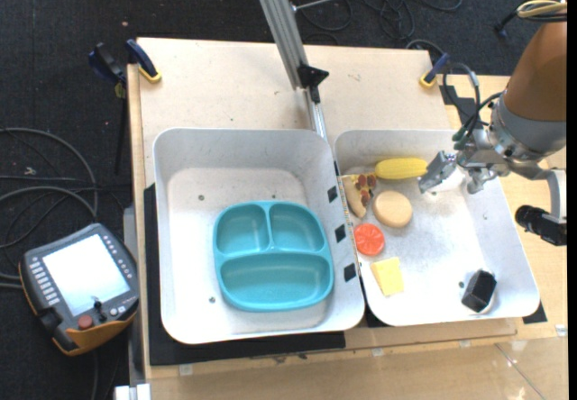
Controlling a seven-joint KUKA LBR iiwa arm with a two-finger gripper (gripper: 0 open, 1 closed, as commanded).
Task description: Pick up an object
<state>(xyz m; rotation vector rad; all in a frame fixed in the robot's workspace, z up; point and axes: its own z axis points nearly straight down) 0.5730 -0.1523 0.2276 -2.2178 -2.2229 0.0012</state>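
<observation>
Camera view: gripper (439,175) hangs over the right bin (509,250), jaws slightly parted, holding nothing.
One corn cob (400,168) lies just at its 9 o'clock; one tan bun (393,209), one tomato slice (369,239) and one cheese wedge (389,276) trail toward 7 o'clock. One black block (479,290) sits at 5 o'clock. One teal tray (270,254) occupies the left bin (180,209).
</observation>
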